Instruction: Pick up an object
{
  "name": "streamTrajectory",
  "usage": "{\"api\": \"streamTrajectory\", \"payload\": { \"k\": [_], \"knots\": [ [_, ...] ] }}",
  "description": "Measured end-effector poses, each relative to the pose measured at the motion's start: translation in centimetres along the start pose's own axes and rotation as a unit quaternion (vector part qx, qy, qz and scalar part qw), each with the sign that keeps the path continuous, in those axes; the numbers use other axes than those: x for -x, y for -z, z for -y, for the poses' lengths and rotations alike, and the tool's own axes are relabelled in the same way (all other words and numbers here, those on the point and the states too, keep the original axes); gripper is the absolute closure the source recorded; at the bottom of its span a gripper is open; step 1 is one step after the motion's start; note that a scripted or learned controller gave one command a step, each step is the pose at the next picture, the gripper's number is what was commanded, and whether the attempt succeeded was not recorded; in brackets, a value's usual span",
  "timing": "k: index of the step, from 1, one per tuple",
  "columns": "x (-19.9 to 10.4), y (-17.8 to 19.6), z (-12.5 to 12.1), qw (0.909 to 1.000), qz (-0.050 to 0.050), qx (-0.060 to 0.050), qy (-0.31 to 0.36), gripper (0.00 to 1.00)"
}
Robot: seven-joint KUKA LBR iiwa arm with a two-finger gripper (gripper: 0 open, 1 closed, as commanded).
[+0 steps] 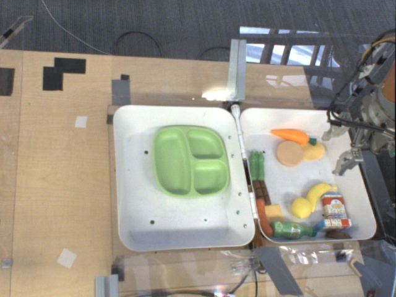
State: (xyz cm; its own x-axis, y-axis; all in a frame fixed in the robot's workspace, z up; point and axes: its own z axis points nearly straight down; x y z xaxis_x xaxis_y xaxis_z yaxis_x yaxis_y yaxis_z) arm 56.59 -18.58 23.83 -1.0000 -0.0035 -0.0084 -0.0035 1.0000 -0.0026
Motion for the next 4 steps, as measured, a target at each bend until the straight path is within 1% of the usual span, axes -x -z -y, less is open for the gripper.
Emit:
{"api": "streamTrajectory", "payload": {
  "k": [1,2,3,4],
  "knots": [
    [-2.3,-13.0,2.0,0.9987,0.010,-0.002,-0.050,0.00],
    [-5.3,-14.8,1.8,0.9989,0.004,-0.001,-0.046,0.00],
    [-6.5,-14.6,-8.9,0.9989,0.007,0.001,-0.046,0.00],
    [-6.6,-14.6,-9.5,0.9969,0.006,-0.001,-0.079,0.00]
  ]
}}
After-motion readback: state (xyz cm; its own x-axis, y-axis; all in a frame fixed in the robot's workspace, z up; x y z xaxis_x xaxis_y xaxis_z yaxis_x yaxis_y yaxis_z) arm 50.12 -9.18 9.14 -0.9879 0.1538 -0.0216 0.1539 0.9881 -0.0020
